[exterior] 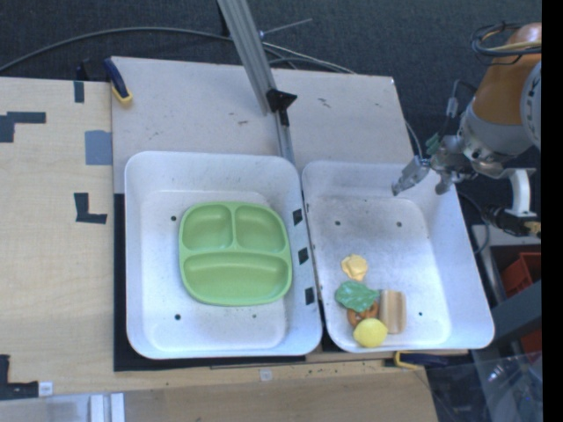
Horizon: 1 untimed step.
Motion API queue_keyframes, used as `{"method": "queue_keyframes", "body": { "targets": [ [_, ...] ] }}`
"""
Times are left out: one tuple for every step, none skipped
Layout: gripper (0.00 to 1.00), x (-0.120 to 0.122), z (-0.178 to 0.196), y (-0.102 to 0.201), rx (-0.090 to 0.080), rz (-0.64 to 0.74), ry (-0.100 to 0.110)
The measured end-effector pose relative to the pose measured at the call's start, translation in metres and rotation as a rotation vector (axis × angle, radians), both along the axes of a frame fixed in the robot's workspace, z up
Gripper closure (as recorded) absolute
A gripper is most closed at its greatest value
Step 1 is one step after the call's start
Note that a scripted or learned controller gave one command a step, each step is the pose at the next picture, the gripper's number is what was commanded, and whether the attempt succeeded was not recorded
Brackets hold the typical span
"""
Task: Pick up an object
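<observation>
Currently the gripper (424, 179) is hovering over the far right corner of the right bin (457, 262), fingers spread apart and gripping nothing. The grey arm with its orange band (510, 82) is reaching in from the right. The objects are sitting clustered at the near side of the right bin, well apart from the gripper: a small pale yellow piece (354, 266), a green leafy toy (356, 296) just near of it, a tan block (391, 311) to the right, and a yellow lemon-like toy (370, 332) nearest. The left bin (141, 236) is holding a green divided plate (235, 253), lying flat in the middle.
</observation>
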<state>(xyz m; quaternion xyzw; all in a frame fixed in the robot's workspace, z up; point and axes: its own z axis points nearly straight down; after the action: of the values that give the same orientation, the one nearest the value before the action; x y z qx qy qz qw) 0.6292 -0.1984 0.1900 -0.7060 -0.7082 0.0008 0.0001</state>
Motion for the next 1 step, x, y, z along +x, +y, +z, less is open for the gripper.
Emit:
{"method": "queue_keyframes", "body": {
  "targets": [
    [0.0,0.0,0.0,0.0,0.0,0.0,0.0]
  ]
}}
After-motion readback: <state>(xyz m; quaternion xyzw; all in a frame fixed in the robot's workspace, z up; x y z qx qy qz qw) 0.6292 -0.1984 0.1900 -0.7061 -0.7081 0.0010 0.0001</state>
